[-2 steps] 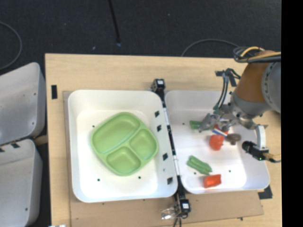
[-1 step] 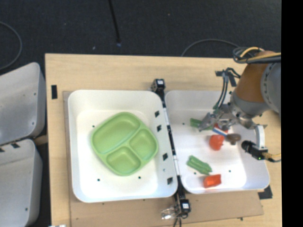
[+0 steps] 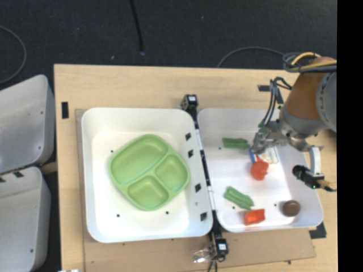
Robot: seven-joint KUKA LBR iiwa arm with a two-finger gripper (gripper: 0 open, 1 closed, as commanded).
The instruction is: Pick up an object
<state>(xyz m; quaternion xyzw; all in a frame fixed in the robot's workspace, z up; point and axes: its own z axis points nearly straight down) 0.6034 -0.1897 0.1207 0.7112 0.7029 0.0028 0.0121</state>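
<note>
- Camera view, top-down at a slant: a wooden worktop point(image 3: 68, 84) carries two white bins side by side. The left bin point(image 3: 96, 208) takes the middle-left of the frame, the right bin point(image 3: 227, 118) the middle-right.
- Left bin has just a green divided tray point(image 3: 148, 171) lying flat in its middle, well apart from the arm. Probably not what's being gone for, judging by where the arm is.
- Right bin has the loose stuff: a green piece point(image 3: 235, 143) near the top, another green piece point(image 3: 238, 197) lower down, a red block point(image 3: 254, 216) just below that, a brown ball point(image 3: 290, 208) in the lower right corner, and a red cup-ish thing point(image 3: 259, 169) right of centre.
- The arm point(image 3: 306, 103) comes in from the right edge, orange band showing, wrist tipped down into the right bin.
- The tool point(image 3: 262, 149) sits directly above the red cup-ish thing, touching or very nearly. So that's my guess for the target.
- Tool state: honestly can't tell, the tip is a blurry tangle of grey and blue. Can't confirm anything is being held either.
- Red thing looks to be resting on the bin floor, so I'd call the pick not done yet.
</note>
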